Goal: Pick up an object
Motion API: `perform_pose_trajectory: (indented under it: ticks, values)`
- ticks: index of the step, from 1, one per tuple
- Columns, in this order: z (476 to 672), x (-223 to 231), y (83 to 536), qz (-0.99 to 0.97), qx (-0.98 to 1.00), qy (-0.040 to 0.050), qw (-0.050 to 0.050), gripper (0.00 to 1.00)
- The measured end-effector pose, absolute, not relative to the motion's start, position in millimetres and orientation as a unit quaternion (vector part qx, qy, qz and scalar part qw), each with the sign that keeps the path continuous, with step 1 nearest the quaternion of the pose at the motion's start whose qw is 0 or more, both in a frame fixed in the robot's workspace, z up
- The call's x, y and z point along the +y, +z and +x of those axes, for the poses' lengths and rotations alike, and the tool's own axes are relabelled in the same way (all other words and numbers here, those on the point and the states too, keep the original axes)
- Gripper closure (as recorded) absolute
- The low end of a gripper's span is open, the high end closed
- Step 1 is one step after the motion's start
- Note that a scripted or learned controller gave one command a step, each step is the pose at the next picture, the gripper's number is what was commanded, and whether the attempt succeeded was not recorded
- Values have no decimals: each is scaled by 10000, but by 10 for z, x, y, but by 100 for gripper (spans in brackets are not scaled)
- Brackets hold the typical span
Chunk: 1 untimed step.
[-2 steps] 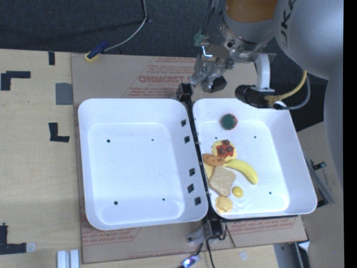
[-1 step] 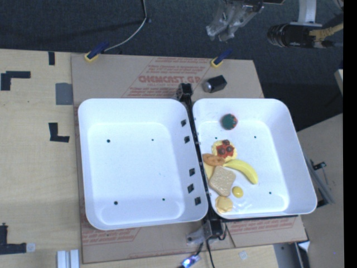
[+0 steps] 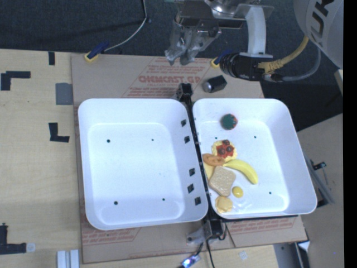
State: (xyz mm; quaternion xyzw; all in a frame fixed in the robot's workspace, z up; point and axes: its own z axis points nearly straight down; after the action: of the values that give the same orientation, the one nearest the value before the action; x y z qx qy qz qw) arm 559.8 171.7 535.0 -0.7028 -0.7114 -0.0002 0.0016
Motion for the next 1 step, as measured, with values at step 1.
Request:
perform_pose_trajectory:
  ticks: [1]
  values:
    - [5587,2104,3028,-7059,-7082,88,42,100]
